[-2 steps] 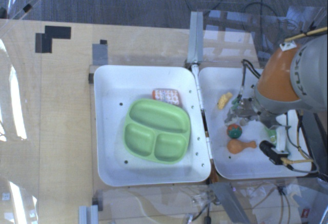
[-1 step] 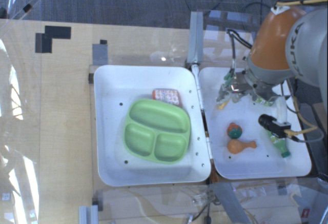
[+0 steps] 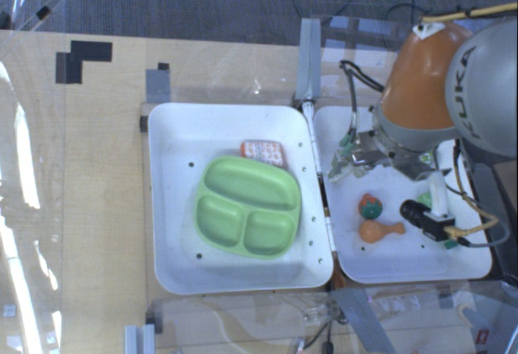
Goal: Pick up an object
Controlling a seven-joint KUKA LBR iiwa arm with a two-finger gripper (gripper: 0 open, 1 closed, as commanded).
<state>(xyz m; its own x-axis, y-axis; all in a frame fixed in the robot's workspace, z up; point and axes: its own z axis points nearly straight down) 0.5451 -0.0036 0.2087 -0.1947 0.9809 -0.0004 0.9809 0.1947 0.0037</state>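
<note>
**Approach and Grasp: Right Bin**

**Current state.** I read the gripper (image 3: 350, 156) as hanging over the far-left part of the right bin (image 3: 405, 267), near the wall shared with the left bin (image 3: 174, 182). From this angle I cannot tell how far the tool is open. I see nothing held in it, so I treat it as empty.

**Candidate objects.** Two lie in the right bin, on the camera side of the gripper. One is a small green-and-red object (image 3: 371, 205). Just beside it is an orange object (image 3: 380, 231) with a narrow neck pointing right. I cannot tell whether the two touch. In the left bin a green divided plate (image 3: 247, 206) lies flat, with a red-and-white packet (image 3: 263, 151) at its far edge.

**Recommended procedure (my judgement).**
1. Select the green-and-red object, which is nearest the tool and compact.
2. Translate toward the camera side until the tool is centred above it. Do not descend before then.
3. Set the closing axis so the orange object stays outside the closing path; otherwise it may be pushed or pinched along.
4. Descend close to the bin floor, close, and lift straight up.
5. Confirm the object is visibly clamped before counting the pick as good.

**Caution.** Avoid the plate, which looks too wide and low for this tool. Keep clear of the shared wall.
</note>
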